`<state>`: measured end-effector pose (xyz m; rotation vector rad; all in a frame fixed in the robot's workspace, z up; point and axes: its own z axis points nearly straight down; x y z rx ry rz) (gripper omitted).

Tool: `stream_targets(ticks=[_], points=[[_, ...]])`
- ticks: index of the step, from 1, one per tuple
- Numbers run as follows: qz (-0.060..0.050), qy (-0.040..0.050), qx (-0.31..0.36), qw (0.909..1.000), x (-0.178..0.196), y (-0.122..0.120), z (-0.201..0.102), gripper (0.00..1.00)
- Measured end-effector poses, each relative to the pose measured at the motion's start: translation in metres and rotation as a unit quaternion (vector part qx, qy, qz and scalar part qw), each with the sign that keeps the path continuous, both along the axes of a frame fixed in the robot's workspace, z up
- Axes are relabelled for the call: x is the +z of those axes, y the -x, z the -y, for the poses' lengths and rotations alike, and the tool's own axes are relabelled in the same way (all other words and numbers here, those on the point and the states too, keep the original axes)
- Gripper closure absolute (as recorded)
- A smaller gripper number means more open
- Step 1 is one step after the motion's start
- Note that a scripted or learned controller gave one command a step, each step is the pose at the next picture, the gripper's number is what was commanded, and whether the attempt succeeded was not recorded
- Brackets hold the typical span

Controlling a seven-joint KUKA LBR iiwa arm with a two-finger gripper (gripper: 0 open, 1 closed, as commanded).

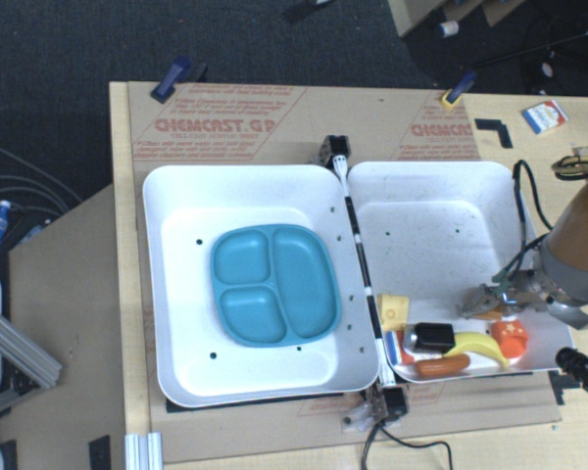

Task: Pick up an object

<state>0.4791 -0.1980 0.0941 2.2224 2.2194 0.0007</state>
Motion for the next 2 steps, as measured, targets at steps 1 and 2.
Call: stream_targets(ticks=[1, 2], points=[[0.0, -0.0004, 0.002, 1.0, 0.117, -0.001, -0.075, 1.0], [-0.001, -0.0007, 0.001, 1.0, 0.127, 0.0, -0.15, 1.0]])
